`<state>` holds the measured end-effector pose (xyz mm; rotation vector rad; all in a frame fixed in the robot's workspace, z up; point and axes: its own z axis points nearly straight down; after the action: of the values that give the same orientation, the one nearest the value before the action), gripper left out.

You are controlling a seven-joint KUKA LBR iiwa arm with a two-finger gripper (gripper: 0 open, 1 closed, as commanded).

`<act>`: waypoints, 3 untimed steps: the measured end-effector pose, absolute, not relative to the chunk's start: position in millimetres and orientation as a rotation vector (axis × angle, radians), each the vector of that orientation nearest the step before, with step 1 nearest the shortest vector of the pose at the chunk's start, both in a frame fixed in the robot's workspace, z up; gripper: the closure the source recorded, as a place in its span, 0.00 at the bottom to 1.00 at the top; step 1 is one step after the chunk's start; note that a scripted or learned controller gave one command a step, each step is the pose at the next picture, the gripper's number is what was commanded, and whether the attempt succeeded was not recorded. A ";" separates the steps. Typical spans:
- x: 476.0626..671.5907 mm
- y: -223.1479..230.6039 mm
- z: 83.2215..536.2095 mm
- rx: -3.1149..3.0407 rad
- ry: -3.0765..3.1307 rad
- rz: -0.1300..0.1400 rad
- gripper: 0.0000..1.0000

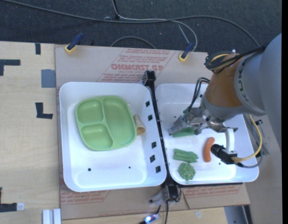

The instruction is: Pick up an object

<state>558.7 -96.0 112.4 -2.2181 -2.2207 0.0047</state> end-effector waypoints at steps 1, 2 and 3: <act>558.5 -95.3 123.3 -2.216 -2.222 0.004 1.00; 560.9 -94.6 185.0 -2.221 -2.224 -0.001 1.00; 561.8 -94.4 237.1 -2.222 -2.225 -0.003 1.00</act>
<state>561.8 -94.4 237.1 -2.2219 -2.2252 -0.0033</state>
